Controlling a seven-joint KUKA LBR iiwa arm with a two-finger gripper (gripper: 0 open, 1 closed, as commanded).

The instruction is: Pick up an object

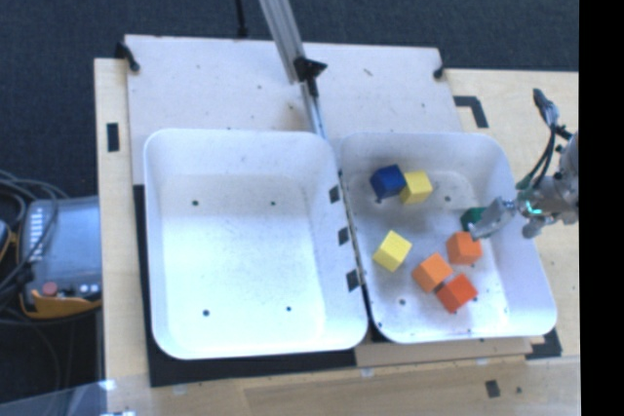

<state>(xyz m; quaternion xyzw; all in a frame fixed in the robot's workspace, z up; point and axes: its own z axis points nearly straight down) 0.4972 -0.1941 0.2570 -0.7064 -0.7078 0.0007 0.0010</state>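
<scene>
The right bin (421,324) holds several small cubes. A blue cube (387,180) touches a yellow cube (417,187) near the bin's back. A second yellow cube (393,250) lies alone in the middle. Three orange cubes cluster at the front right: one (464,248) right under the gripper's tip, one (431,272) to its left, and a redder one (456,292) in front. My gripper (480,220), grey with a green tip, reaches in over the bin's right wall and hovers just above and behind the nearest orange cube. Nothing shows held in it.
The left bin (244,239) stands beside the right one, with a shared wall between them. A slanted metal pole (273,0) rises behind the bins. Cables and a grey box (68,248) sit off the bench to the left.
</scene>
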